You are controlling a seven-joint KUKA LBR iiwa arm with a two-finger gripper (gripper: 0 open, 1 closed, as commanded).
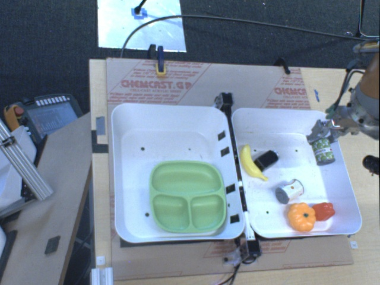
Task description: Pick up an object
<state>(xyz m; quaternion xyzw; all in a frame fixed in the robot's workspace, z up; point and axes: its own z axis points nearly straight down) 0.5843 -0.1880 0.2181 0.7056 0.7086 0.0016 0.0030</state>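
Dark carpet floor [47, 34]; a pale wooden bench [101, 94]; perhaps a shiny metal sheet [139, 13] beyond.

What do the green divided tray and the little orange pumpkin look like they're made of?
The green tray looks like moulded plastic with a matte to satin finish: uniform colour, rounded compartment edges, soft sheen. The orange pumpkin is probably a plastic or rubbery toy, smooth and slightly glossy, evenly coloured; which one can't be told.

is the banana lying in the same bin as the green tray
No, the banana lies in the right bin, while the green tray sits in the left bin.
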